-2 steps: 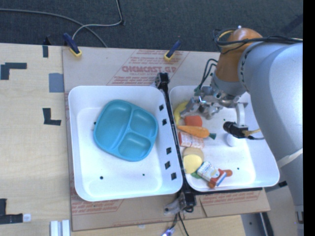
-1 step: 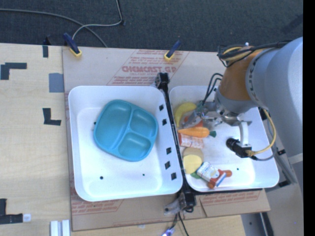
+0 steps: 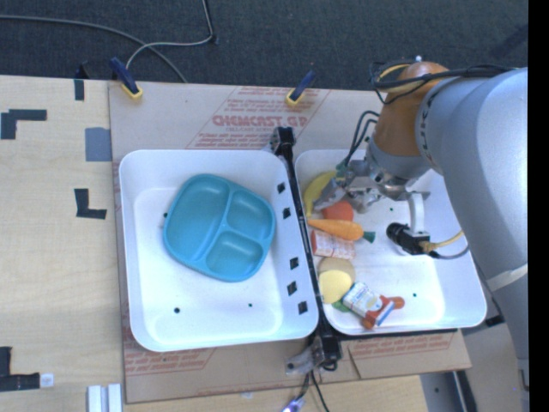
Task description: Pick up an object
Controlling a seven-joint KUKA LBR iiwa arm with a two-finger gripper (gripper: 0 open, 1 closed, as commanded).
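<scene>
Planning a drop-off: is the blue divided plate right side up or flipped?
Right side up: the blue divided plate shows its three recessed compartments facing the camera, lying in the left bin.

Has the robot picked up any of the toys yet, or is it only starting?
Done: the arm has reached into the right bin, and its gripper is low over the toys beside the banana and the carrot. In hand: nothing that I can see; no toy shows lifted between its fingers. Left: grabbing one toy and raising it. The blue plate lies alone in the left bin.

Single fixed camera above the bench, slanted downward, both white bins [image 3: 137, 256] in frame, arm [image 3: 480, 144] entering from right
</scene>
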